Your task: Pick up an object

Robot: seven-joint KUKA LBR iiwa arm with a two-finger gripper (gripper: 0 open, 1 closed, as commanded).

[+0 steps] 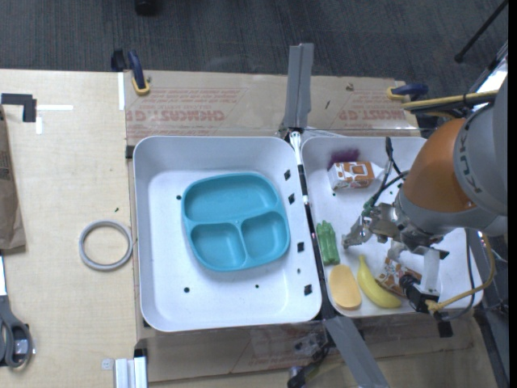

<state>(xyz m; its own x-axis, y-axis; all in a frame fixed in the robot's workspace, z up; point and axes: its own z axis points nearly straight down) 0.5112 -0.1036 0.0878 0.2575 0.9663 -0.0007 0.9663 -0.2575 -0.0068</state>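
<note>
Two white bins sit side by side; the left bin [153, 241] holds a blue divided tray [236, 221], the right bin [319, 153] a banana [373, 285], a yellow-orange oval piece [346, 288], a green bottle [327, 242] and a small printed carton [353, 175]. The gripper [380, 231] hovers low just above the banana, whether it is spread or closed cannot be told. The banana looks light, smooth and curved, likely best pinched across its middle, where it may slip
</note>
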